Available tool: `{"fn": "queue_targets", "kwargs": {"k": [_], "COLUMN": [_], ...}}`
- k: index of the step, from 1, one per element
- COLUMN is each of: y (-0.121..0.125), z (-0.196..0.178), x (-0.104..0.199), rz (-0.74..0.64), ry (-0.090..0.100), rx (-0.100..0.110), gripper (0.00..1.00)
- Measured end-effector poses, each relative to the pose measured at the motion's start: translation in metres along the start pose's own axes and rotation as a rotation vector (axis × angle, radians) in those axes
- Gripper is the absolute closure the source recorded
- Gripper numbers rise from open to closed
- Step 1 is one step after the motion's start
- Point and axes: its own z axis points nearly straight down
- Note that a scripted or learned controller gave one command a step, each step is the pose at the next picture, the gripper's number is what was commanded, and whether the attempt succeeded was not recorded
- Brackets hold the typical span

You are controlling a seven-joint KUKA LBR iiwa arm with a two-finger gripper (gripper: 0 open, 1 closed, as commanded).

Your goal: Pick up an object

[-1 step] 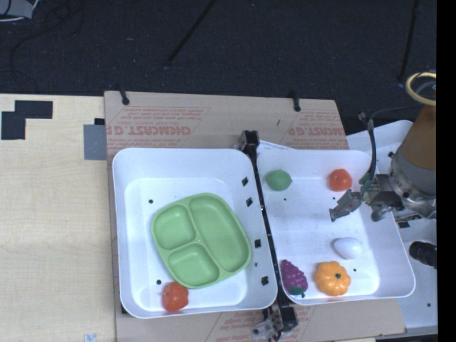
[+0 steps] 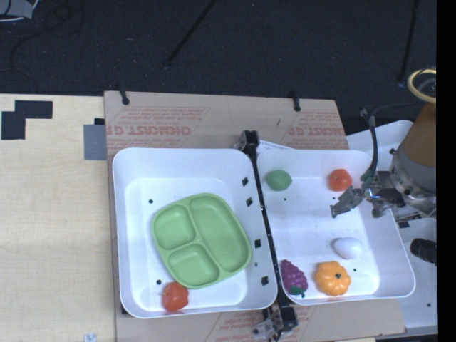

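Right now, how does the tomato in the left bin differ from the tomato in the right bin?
The left tomato lies at the near edge of the left bin, just off the green tray; the right tomato lies toward the far side of the right bin, close to the gripper. The left tomato shows a pale patch; the right looks evenly red-orange. Both are small, round and reddish.

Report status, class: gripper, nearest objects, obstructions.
Gripper over right bin, nothing between its fingers. Nearest: orange-red ball, white egg. Nothing blocking either.
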Motion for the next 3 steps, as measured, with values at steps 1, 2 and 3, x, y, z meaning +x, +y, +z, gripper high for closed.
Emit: {"fn": "queue_targets", "kwargs": {"k": [1,2,3], "y": [0.009,0.008,0.016], "z": [0.05,0.096,0.149], "x": [0.0,0.007,0.005], "rz": [0.0,0.0,0.001], "ry": [0.002,0.003,0.002], "rx": [0.006,0.007,0.006], "gripper": [0.0,0.0,0.0]}}
